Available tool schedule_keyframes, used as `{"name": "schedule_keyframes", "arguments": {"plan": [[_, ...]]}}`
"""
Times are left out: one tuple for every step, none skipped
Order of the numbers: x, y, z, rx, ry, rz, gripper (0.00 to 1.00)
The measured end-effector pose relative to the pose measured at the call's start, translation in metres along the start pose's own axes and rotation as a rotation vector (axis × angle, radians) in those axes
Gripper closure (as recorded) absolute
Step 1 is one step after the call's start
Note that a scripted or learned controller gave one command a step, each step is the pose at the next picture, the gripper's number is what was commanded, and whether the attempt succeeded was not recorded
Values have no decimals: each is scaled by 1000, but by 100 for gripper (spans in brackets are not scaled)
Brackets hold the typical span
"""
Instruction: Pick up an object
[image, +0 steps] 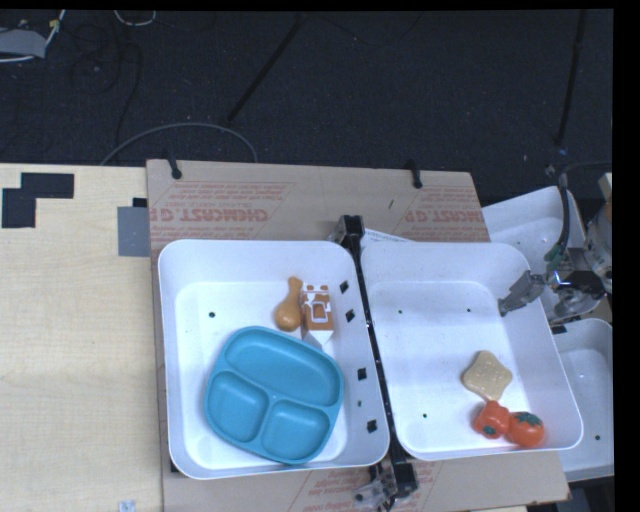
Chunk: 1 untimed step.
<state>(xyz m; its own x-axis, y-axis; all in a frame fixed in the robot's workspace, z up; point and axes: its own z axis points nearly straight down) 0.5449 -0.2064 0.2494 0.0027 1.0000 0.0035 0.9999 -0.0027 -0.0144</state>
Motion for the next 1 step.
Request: {"name": "schedule_keyframes", "arguments": {"plan": [[0,2,-7,-12,-3,-3,0]]}}
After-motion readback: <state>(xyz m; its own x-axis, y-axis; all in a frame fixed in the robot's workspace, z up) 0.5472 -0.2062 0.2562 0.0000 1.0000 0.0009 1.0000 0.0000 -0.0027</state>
